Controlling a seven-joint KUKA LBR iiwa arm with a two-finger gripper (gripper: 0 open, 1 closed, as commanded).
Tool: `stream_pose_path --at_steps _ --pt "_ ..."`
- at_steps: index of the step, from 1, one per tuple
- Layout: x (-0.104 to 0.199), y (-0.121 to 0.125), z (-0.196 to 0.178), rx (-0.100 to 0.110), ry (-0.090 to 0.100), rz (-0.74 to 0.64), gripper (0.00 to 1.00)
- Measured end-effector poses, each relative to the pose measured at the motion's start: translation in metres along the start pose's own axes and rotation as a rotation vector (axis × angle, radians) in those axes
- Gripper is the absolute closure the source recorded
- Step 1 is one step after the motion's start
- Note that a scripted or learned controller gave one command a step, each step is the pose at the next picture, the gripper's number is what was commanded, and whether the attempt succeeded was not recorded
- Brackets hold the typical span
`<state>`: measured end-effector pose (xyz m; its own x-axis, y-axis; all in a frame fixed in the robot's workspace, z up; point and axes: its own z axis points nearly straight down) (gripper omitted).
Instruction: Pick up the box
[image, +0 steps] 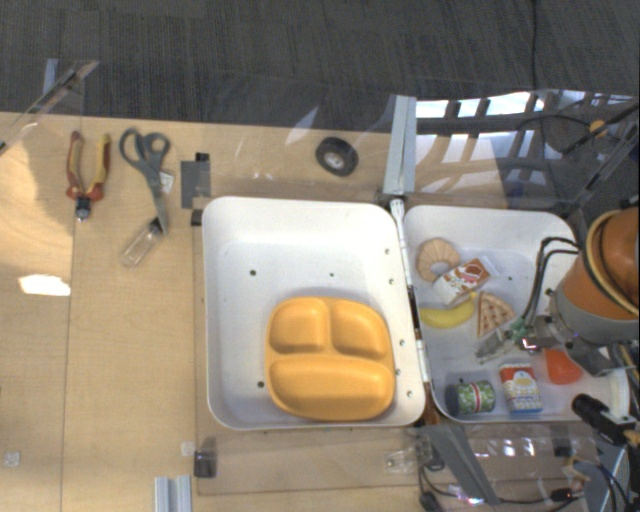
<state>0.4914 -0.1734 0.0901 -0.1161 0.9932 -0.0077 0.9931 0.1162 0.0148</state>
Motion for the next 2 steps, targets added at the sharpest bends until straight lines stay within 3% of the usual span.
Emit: stream_pose_path --at_steps 2 --pt "-0.008 0.0002 0.0001 -0.001 0.004 -0.075 0.0"
